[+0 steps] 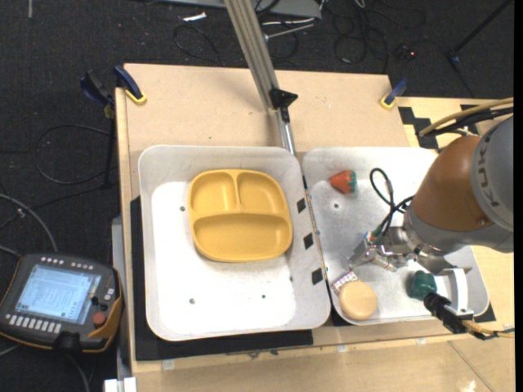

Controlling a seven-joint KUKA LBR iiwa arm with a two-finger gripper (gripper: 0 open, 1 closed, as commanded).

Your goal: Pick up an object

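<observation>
The gripper (374, 253) hangs low in the right bin (327, 219) — fingers' spread I cannot tell. Just below it sits a tan round block (358, 300); a strawberry (344, 181) lies beyond.

Dark carpet floor (57, 96) w/ loose cables, tan bench top (204, 109), teach pendant (59, 300) lower left

Tool (377, 251) above right bin (327, 178)
</observation>
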